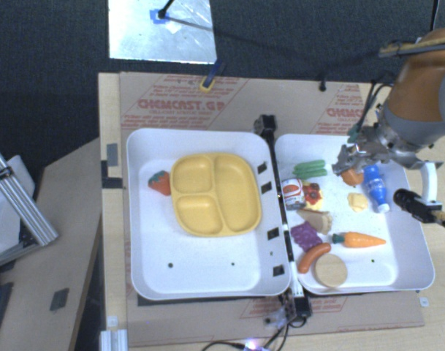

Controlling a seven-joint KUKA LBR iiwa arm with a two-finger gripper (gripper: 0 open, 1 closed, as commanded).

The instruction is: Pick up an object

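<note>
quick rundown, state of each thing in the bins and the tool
yellow plate: flat in left bin, compartments bare
strawberry: beside plate, touching its left edge
blue bottle: lying on its side, right bin
carrot: lying flat
sausage: lying flat, against the round cracker
tool: low over right bin, grip unclear

**Table and what rests on it**

The table [76, 196] is pale wood, covered in the middle by a brown printed cardboard sheet [185, 101]. On that sheet sit two shallow white bins, touching along a black hinged divider [277, 218]. Taking the divider as landmark: the left bin [145, 269] lies just to its left, the right bin [408, 258] just to its right. Beyond the divider's far end, a yellow clip [207, 85] rests at the cardboard's back edge.
</note>
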